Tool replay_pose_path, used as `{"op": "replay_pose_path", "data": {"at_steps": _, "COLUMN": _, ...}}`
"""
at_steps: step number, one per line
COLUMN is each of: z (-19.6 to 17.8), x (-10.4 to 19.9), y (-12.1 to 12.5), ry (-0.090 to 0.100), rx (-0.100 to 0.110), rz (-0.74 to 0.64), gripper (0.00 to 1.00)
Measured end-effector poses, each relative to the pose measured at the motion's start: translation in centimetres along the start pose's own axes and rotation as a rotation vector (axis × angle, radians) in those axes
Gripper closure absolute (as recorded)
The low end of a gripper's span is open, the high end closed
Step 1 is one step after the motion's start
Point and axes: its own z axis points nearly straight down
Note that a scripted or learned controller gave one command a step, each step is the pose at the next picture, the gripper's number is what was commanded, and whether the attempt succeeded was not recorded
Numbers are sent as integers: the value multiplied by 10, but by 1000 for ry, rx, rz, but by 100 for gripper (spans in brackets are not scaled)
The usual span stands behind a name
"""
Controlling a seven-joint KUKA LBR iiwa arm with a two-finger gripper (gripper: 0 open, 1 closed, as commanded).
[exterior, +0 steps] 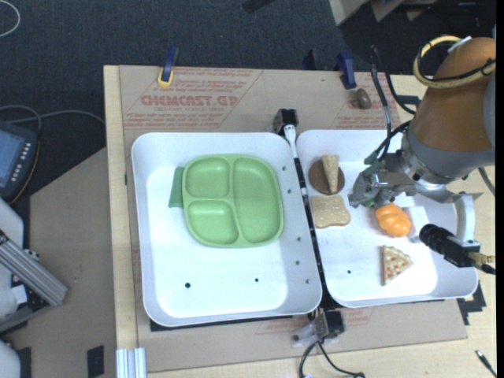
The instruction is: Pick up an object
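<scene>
- Left bin (157,235) holds a green divided plate (233,200);
- right bin (346,278), beside that plate, holds toast (330,210), pizza slice (394,264), orange (393,220);
- my gripper (367,190) hovers just beside the orange; grip state I cannot tell.

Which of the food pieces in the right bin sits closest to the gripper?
The round orange fruit, just below-right of the gripper. The tan toast slice, brown cookie and pizza wedge lie farther off.
</scene>
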Motion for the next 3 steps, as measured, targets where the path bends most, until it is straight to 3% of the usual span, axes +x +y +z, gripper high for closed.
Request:
{"op": "replay_pose_path", "data": {"at_steps": 1, "z": 11, "x": 50, "y": -11, "ry": -2, "rx": 2, "rz": 4, "gripper": 100}}
{"op": "replay_pose_path", "data": {"at_steps": 3, "z": 3, "x": 45, "y": -27, "ry": -2, "rx": 1, "rz": 6, "gripper": 100}}
